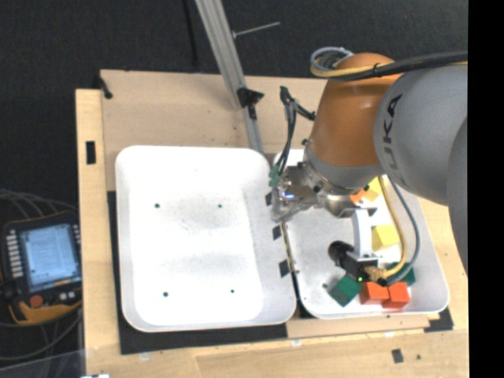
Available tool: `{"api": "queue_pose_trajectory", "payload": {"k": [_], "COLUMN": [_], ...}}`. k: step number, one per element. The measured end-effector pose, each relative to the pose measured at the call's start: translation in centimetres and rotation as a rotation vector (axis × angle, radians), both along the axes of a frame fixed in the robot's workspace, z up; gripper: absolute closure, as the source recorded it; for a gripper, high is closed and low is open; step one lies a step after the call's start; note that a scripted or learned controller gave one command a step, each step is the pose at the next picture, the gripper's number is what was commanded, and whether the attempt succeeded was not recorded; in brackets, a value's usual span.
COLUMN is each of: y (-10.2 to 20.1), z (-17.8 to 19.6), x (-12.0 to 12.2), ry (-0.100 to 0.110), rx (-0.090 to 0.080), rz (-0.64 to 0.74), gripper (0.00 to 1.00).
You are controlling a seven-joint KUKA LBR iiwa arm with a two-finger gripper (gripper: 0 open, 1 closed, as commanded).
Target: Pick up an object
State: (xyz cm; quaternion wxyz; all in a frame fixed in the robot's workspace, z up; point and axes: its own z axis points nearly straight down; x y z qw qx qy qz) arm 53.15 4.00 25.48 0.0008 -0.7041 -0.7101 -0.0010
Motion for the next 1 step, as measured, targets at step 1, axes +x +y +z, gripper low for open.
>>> {"api": "queue_pose_trajectory", "payload": {"k": [1], "y": [4.29], "z": [-0.25], "x": [-0.86], "ry": [0.002], "rx": [-0.001], "rz": [-0.001], "gripper": [1.0]}}
